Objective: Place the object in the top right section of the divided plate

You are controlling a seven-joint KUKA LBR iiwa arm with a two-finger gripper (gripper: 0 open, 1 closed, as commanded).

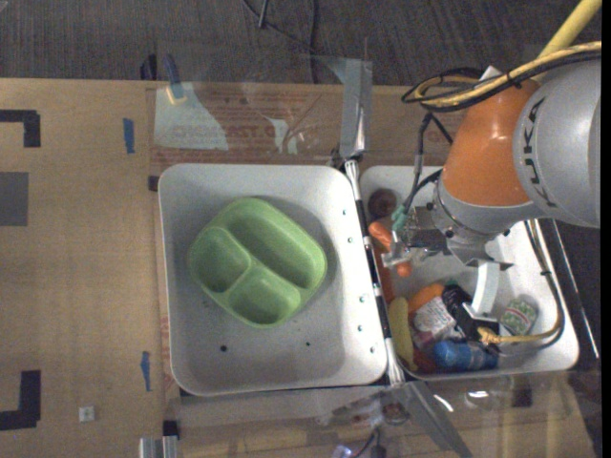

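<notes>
The arm hangs low over the right bin [563, 351], its gripper [406, 241] down near the bin's left wall, and from this angle whether it's clenched or released just can't be told. An orange carrot-like object [382, 234] lies right beside it, possibly touching. The green divided plate [256, 260] sits in the left bin [191, 351], well apart from the gripper, sections bare. "KUKA" [546, 175] reads on the grey arm casing. A clutter of small items [449, 332] lies just below the gripper.
</notes>
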